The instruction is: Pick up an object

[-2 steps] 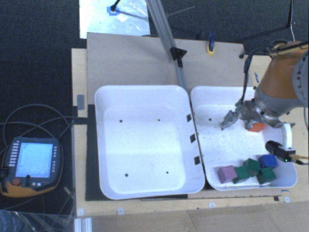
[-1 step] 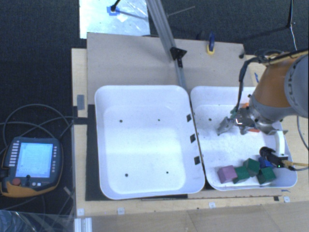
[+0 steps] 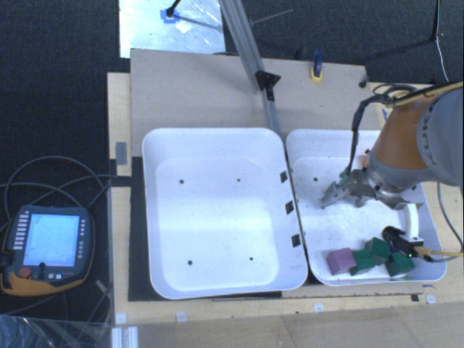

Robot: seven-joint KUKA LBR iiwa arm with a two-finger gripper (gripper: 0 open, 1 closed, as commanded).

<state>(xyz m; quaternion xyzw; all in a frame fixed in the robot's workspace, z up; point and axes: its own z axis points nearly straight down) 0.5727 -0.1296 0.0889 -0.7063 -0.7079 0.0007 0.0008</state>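
Purple block (image 3: 338,260) beside green blocks (image 3: 377,252) at near edge of right bin (image 3: 326,227) | my claw (image 3: 346,193) over mid-bin, apart from them | open or closed: I cannot tell

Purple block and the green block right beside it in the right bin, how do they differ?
Colour: the purple block is pinkish purple, the green block dark green. Place: the purple block lies farther left, with bare bin floor on its left; the green block sits between it and more green blocks. Shared: both lie near the right bin's front wall, apart from the hand.
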